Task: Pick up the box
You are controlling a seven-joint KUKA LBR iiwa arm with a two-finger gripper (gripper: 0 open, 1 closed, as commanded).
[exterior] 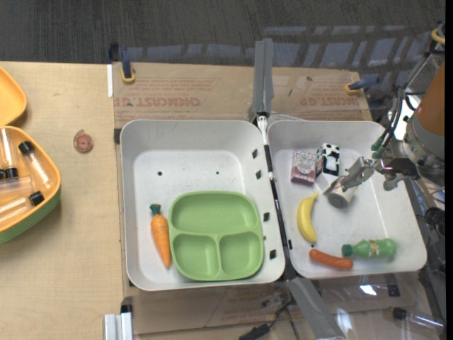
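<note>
The hand (373, 170) hangs wide open and holds nothing at three o'clock in the right bin (414, 211), so the box (305, 167), at its nine o'clock, waits untouched.

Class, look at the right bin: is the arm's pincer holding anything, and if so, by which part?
Nothing is held. The pincer hangs over the bin floor, apart from the box and above the banana.
</note>
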